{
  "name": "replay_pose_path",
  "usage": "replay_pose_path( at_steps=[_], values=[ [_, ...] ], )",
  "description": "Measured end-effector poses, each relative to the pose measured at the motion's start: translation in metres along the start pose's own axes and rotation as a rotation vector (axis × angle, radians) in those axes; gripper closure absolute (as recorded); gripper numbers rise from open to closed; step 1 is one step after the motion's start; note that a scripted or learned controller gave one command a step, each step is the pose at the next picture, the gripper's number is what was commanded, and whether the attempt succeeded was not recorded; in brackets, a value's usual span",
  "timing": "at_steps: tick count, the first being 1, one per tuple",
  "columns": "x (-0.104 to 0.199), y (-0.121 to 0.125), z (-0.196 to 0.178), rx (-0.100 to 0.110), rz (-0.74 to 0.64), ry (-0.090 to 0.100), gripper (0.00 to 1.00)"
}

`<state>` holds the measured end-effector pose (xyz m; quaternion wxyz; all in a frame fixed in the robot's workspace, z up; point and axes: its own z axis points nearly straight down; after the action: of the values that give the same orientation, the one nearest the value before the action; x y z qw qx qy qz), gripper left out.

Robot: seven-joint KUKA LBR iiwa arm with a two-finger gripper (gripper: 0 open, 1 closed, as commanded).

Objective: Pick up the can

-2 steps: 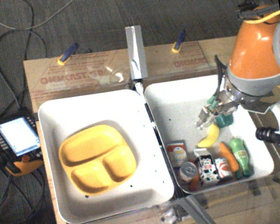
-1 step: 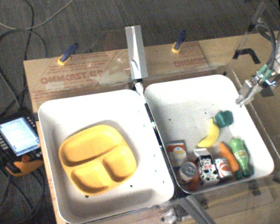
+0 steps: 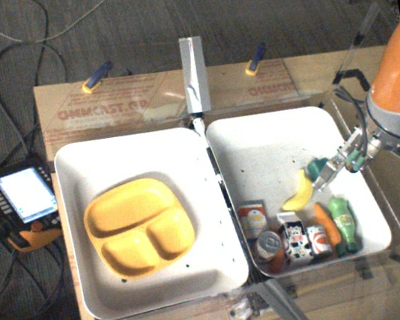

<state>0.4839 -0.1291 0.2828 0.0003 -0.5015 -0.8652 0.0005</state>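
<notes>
we see the can (image 3: pixel 268 243) lying near the front edge of the right bin (image 3: pixel 272 136), wedged between a small carton (image 3: pixel 252 219) and a black-and-white milk carton (image 3: pixel 296 243). the gripper (image 3: pixel 322 171) hangs over the same bin, up and to the right of the can and well apart from it, just beside a banana (image 3: pixel 299 194); we cannot tell how wide the claw stands. a yellow tray (image 3: pixel 139 225) sits in the left bin (image 3: pixel 80 213).

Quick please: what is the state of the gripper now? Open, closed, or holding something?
Gripper: cannot be told whether open or closed. It is over the right bin, beside the banana, and apart from the can.
</notes>
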Motion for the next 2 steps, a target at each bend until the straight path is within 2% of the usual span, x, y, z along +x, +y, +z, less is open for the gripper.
replay_pose_path(
  at_steps=[1, 2],
  values=[
    [-0.04, -0.009, 0.02, 0.0, -0.232, -0.001, 1.0],
    [-0.012, 0.019, -0.009, -0.003, -0.212, 0.0, 1.0]
  ],
)
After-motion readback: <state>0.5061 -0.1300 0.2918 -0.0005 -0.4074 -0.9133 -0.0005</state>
